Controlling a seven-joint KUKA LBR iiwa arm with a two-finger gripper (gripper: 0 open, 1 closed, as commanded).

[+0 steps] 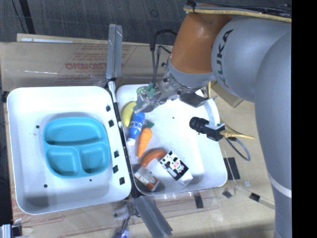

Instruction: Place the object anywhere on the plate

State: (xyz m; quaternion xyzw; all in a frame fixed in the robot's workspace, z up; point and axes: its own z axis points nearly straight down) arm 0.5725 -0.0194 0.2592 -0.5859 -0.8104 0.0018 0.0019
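1. Plate (77,148) sat in the left bin (25,113).
2. Gripper (144,99) hung over the right bin's (208,167) far-left corner by the banana (128,113); claw state, couldn't tell.
3. Cardboard (59,58) lined the bench.

Plate (77,147) in left bin (25,108). Right bin (210,148), rt of plate: banana (128,113), bottle (135,127), carrot (143,141), carton (175,167).
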